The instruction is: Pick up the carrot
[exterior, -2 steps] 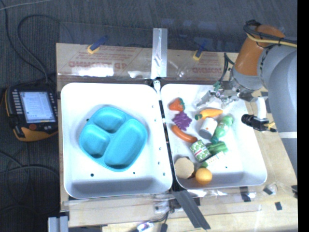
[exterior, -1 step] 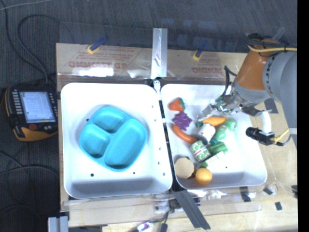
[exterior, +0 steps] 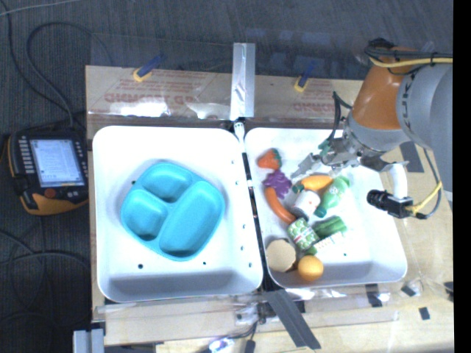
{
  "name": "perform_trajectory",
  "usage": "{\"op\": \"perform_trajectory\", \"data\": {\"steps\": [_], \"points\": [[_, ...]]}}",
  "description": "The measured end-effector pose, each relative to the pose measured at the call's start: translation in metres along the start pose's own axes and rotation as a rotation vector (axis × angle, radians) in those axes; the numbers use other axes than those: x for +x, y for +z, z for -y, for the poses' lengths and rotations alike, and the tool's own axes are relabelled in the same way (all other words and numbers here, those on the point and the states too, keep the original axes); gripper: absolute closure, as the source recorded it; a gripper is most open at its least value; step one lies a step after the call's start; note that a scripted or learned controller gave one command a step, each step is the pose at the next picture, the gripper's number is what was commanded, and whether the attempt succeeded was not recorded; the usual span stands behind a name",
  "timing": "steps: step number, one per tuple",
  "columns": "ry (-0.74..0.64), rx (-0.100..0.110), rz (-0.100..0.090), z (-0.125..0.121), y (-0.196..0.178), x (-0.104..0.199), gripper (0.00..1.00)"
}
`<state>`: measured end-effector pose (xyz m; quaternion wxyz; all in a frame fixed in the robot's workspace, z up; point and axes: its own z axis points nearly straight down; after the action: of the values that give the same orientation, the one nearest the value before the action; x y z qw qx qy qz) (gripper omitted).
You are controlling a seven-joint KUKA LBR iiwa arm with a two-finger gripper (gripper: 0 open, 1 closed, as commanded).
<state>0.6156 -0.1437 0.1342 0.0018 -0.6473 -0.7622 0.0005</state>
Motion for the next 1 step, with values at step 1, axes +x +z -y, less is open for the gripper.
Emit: {"op": "perform_trajectory", "data": {"steps": [1], "points": [[-0.145, -0.012, 0.009, 0.0247, 0.0439, -0.0095, 0.0]]}}
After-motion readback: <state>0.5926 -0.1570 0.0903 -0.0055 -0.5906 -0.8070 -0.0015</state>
